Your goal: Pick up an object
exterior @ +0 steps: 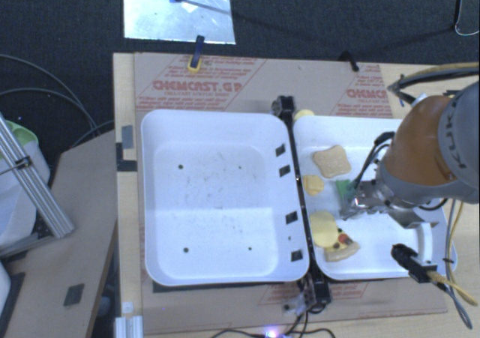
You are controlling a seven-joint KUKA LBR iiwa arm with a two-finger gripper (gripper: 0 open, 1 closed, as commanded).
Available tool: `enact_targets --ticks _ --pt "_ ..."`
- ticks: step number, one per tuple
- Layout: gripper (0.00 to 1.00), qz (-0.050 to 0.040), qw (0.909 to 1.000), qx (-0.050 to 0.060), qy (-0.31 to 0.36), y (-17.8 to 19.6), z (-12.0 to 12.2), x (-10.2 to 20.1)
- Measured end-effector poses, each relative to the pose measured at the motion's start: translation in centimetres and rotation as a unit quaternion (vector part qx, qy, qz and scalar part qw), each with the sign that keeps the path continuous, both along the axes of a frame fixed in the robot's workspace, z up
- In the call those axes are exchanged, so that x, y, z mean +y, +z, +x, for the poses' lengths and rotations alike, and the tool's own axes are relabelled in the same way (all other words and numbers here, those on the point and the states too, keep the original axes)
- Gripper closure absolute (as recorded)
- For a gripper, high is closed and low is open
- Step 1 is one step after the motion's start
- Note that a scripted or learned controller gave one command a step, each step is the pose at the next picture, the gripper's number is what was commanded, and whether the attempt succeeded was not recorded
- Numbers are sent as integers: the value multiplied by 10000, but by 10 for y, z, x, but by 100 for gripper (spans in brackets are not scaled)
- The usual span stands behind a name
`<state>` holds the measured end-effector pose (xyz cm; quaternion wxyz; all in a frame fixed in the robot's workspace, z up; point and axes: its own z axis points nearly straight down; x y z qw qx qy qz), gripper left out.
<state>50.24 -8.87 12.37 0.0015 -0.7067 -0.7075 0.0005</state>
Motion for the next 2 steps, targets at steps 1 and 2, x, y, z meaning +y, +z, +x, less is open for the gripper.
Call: enact_targets --ticks 1,2 --pt "100 -12 10000 -22 -3 -23 16 -15" --pt "100 -6 10000 -35 28 -24 53 7"
